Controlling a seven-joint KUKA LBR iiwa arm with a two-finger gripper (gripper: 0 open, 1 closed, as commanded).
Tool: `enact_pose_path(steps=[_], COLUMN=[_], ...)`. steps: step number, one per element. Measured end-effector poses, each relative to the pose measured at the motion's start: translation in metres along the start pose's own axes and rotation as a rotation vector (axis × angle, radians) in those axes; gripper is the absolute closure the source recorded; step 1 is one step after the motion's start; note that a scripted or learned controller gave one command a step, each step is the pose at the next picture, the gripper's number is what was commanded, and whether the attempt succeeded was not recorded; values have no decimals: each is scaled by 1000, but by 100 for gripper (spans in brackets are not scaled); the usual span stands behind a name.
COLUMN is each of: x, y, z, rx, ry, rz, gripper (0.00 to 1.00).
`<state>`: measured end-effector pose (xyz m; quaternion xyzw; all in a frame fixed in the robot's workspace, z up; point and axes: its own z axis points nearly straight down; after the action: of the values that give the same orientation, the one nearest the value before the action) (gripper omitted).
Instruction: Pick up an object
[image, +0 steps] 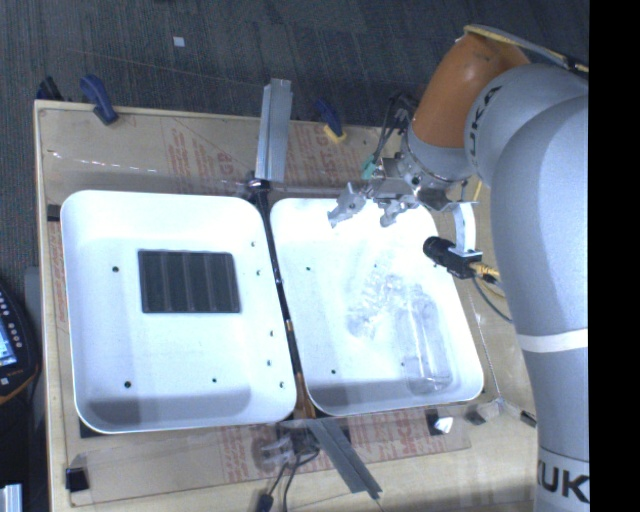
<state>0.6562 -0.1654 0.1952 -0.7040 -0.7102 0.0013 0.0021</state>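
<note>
We are looking down on the desk (150, 150) with the two white bins side by side. The gripper (368, 206) is hanging over the far edge of the right bin (320, 300), its two metal fingers (345, 210) spread apart with nothing between them. It is holding nothing.

The things to pick are lying in that right bin: a clear bottle (428, 345) stretched toward the near right corner, and just beside it, toward the middle, a crumpled clear wrapper (375, 295). Whether the two are touching we cannot tell, because both are see-through and are blending into the white floor. The left bin (100, 300) is carrying a dark ribbed panel (189, 281) near its middle.

We are judging that the main risk lies in the transparency. A program aiming by sight may be misreading where these faint outlines are, and the fingers may be closing on air. The bottle is smooth and round, so it is likely to roll or squirt out under a pinch. The wrapper is thin and may be slipping flat beneath the fingertips. The gripper is also near the bin's far wall, so a straight descent from here risks landing short of both things.
</note>
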Motion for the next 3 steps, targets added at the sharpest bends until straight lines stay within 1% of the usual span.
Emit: enact_pose_path(steps=[1, 2, 3], x=[10, -14, 92], y=[-92, -137, -152], z=[-133, -76, -24], rx=[-5, 1, 0], ry=[0, 0, 0], rz=[293, 509, 650], gripper=[0, 0, 0])
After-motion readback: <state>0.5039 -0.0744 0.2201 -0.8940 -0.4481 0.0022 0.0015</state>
